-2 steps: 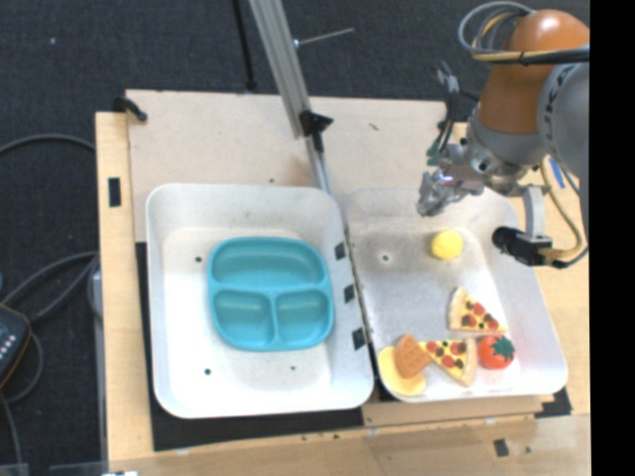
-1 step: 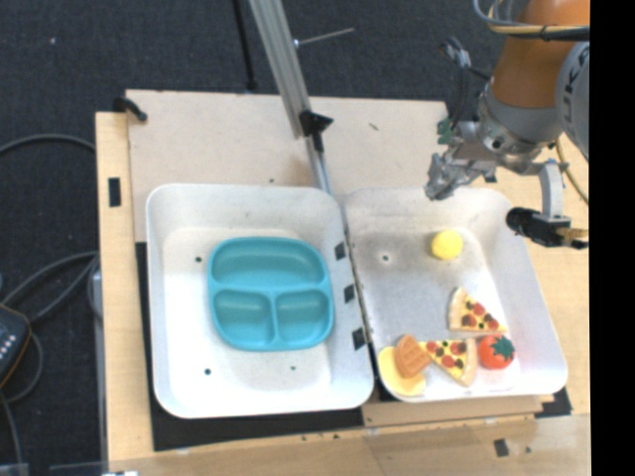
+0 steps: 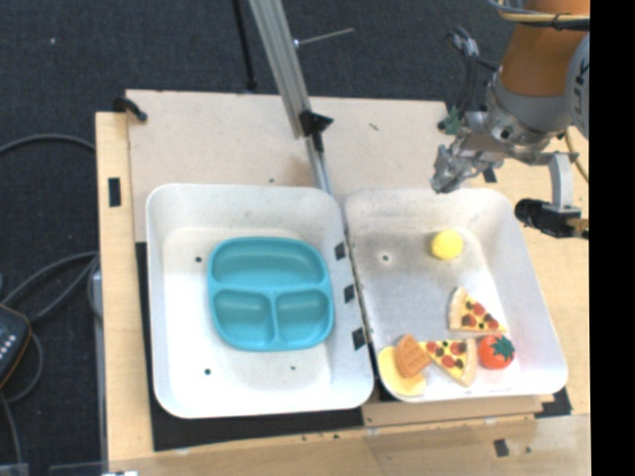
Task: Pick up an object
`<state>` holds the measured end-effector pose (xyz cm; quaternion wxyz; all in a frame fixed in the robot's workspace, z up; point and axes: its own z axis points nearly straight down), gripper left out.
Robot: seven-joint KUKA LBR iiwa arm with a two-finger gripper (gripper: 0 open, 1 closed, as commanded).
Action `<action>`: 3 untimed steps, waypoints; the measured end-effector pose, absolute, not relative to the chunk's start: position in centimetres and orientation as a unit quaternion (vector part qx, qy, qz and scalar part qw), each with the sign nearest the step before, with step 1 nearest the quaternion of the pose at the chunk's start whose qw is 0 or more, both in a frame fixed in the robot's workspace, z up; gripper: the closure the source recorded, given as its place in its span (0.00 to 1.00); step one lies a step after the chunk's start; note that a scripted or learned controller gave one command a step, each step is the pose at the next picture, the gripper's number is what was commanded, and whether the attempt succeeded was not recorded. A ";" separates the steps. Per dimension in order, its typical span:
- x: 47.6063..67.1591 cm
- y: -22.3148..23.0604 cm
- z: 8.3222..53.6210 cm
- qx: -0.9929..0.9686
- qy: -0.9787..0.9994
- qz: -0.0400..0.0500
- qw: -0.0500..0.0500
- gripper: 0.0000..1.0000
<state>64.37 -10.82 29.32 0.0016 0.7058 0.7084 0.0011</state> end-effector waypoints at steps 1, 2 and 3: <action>62.8 -6.8 28.7 0.705 0.709 0.000 0.000 1.00; 60.0 -1.6 28.3 0.705 0.709 0.000 0.000 1.00; 56.9 2.9 28.0 0.705 0.709 0.000 -0.001 1.00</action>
